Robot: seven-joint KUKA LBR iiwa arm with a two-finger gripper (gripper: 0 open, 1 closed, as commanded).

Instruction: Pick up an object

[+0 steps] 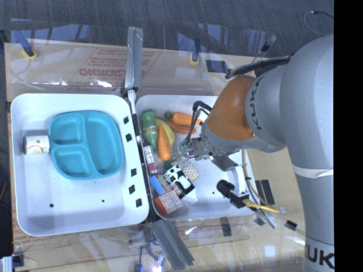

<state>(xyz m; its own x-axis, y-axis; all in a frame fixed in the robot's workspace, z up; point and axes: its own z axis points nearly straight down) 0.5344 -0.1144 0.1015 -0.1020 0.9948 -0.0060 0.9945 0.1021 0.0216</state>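
Whether anything is held I cannot tell, because the tool (190, 146) hangs low in the right bin (227, 208) over crowded toys beside the orange carrot (182, 118), so a descent may jostle neighbours or catch nothing.

Right white bin (170, 102), left half: a crowded pile of small things.

- Green plastic bottle (148, 126), lying lengthwise near the bin's left wall.
- Orange carrot-shaped toy (182, 119), lying crosswise near the far rim.
- Yellow banana-shaped toy (168, 132) beside a second orange tapered piece (163, 147), both lengthwise, touching.
- Slim tube with a red-and-white label (150, 158) along the left wall.
- Black-and-white cow-patterned toy (180, 180), centre.
- Small checkered packet (191, 171) just beside it.
- Blue block (157, 187) and reddish box (169, 203) at the near corner.
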